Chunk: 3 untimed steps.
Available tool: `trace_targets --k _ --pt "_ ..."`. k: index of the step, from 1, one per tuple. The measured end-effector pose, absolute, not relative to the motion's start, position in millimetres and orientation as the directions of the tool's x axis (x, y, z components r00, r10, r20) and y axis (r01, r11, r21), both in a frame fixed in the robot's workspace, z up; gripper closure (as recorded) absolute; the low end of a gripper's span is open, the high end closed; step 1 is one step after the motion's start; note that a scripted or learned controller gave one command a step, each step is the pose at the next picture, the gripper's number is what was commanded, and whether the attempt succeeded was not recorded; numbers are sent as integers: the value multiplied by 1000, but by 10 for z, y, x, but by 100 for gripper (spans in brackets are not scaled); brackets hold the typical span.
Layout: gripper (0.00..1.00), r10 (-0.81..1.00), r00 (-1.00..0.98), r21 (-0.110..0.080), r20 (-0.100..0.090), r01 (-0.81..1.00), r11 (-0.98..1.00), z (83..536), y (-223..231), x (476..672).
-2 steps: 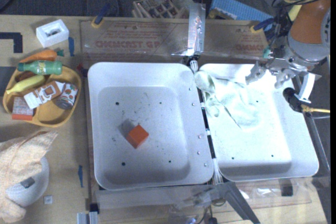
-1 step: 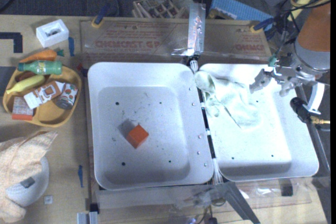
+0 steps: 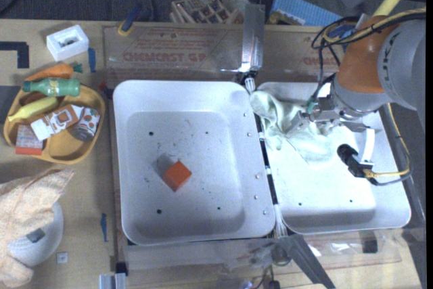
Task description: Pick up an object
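Observation:
An orange block lies in the left bin, a little left of its middle. A pale green-white cloth is crumpled in the back left part of the right bin. My gripper reaches in from the right and sits low at the cloth's right edge, touching or just above it. Its tip is hidden by the wrist and the folds of the cloth. The grey arm with its orange band rises above the bin's back right corner.
A black cable trails from the wrist over the right bin. Left of the bins stands a yellow bowl of toy food, with a tan cloth below it. A white box sits at the back left.

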State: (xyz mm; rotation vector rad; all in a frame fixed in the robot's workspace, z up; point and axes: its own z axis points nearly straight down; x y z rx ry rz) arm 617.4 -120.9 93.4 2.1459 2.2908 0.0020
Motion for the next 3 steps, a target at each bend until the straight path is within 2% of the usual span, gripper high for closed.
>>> trace_targets --k 1,2,3 --pt "0 994 110 0 -2 994 -110 1383 -2023 6448" --pt "0 999 42 1 -3 999 -42 1407 -1916 6671" --pt "0 983 184 0 -3 983 -184 2092 -2065 6678"
